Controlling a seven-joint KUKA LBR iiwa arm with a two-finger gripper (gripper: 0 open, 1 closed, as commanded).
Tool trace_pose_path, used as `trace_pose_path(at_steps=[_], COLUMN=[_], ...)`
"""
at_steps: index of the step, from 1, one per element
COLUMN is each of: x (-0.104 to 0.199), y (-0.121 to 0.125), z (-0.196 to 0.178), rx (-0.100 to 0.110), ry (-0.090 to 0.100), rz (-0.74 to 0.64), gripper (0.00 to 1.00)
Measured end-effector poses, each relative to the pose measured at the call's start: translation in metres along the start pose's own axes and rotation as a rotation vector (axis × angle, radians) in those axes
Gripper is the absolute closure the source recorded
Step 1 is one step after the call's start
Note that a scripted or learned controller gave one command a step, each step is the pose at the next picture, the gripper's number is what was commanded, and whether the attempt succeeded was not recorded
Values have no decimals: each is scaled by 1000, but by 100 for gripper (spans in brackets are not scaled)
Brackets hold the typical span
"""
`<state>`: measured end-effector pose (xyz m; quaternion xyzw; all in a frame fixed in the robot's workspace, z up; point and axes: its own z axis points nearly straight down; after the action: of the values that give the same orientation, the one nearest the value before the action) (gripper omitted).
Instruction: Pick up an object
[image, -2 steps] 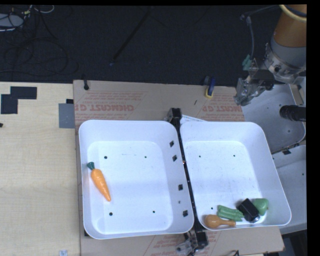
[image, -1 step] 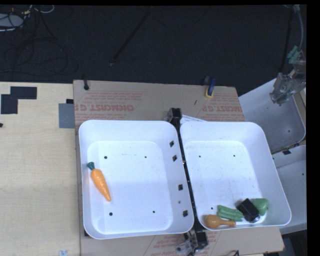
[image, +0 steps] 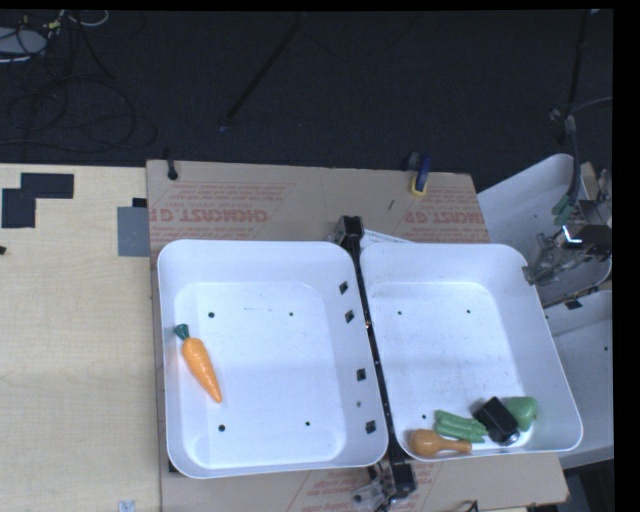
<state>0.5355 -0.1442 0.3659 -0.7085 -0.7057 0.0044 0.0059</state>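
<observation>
Two shallow white bins are sitting side by side on a cardboard sheet that is covering the surface.

Left bin: a toy carrot is lying near the left wall, green top pointing toward the far-left, orange tip pointing toward the near-right. It is resting alone, well apart from everything else.

Right bin: four items are clustering in the near-right corner. A green pea-pod-like piece is lying flat, just beside a black block that is tilting against it. A rounded green item is sitting behind the black block, touching it or nearly so. An orange-tan pear-shaped item is lying against the near wall, just in front of the pea-pod piece.

A black divider strip is running between the two bins.

Arm: part of the mechanism is showing at the right edge, beyond the right bin's far-right corner, outside both bins and well apart from every object. It is too small and cluttered to resolve, so the gripper's state cannot be told. Nothing is visibly being held.

A blue-and-yellow clamp is sitting at the far edge of the cardboard.
</observation>
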Motion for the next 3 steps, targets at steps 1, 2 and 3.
trace_pose_path(at_steps=[1, 2, 3], x=[-19, 28, 25], y=[-62, -28, 5], z=[-46, 112, 10], rx=[-17, 2, -24], ry=[-4, 3, -5], rz=[-1, -8, -6], gripper=[100, 100, 100])
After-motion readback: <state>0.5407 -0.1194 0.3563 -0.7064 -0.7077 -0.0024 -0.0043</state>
